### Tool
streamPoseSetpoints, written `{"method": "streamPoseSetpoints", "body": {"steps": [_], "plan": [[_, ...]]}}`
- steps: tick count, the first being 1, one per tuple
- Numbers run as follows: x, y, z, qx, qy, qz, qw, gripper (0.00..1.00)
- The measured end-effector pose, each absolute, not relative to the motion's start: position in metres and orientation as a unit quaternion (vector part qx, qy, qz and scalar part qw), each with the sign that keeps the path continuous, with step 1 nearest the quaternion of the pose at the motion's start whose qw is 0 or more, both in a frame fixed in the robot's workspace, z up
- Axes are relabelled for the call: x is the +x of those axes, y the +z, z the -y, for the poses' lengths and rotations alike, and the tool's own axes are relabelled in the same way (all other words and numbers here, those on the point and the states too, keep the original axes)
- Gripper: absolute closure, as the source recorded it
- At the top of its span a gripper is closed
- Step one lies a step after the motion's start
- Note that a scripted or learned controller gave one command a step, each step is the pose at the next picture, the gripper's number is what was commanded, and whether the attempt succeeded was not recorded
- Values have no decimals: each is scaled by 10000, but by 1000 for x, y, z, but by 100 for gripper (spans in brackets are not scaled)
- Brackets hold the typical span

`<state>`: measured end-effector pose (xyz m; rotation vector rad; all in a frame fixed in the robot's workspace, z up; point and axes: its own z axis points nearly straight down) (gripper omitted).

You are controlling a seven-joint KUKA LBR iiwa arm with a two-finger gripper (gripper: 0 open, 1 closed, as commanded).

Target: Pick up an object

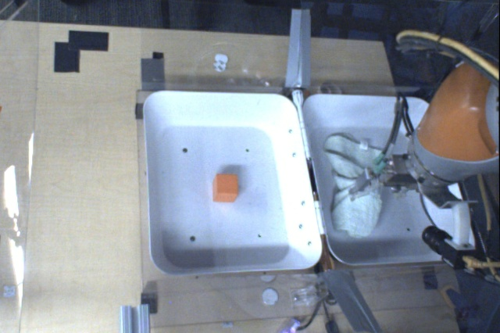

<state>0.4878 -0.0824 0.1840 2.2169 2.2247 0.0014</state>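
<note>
While my arm reaches into the right bin, I note the gripper over a white crumpled object, finger state unreadable; an orange cube sits mid-floor in the left bin.

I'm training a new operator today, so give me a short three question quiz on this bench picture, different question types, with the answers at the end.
1. True or false: the small orange cube lies in the right-hand shallow white bin.
2. Multiple choice: over which bin is the grey arm's gripper? A) left-hand shallow white bin B) right-hand bin C) neither, it is over the wooden bench top
3. Fill in: the crumpled white cloth-like item lies beside the gripper, in the ____ bin.

Key: 1 false, the cube is in the left-hand bin. 2 B. 3 right-hand.
</note>
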Motion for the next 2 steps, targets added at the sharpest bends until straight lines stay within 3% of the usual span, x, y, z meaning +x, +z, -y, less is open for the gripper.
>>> {"method": "streamPoseSetpoints", "body": {"steps": [1, 2], "plan": [[512, 96, 125, 7306, 37, -6828, 39, 0], [514, 107, 123, 7298, 53, -6836, 43, 100]]}}
